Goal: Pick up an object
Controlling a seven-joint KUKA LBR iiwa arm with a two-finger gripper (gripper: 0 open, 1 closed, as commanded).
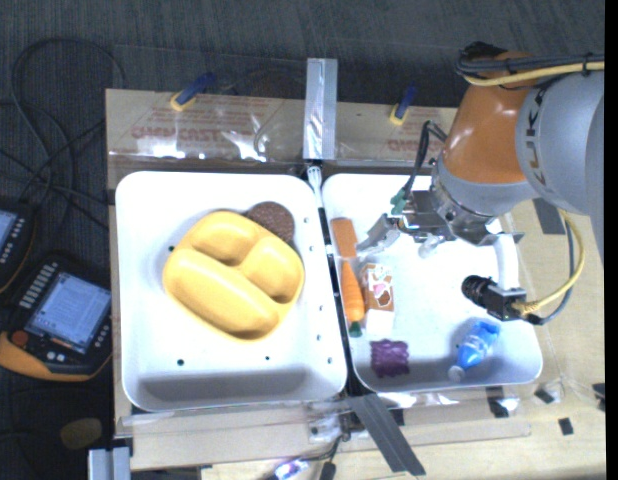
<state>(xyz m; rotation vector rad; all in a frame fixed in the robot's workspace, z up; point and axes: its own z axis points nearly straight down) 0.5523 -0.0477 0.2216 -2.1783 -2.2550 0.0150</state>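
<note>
My gripper hangs over the upper middle of the right bin, open, with bare bin floor between its fingers. Just left of it an orange carrot-like stick lies along the bin's left wall. A small red and white packet lies just below the left fingertip, apart from it. A purple grape bunch and a blue bottle lie near the front wall. In the left bin rests a big yellow bun-shaped object with a brown round disc behind it.
The grey arm with its orange band covers the right bin's back right corner. A black cable fitting hangs beside the bottle. A divider rail runs between the bins. Handheld controllers lie on the floor at left.
</note>
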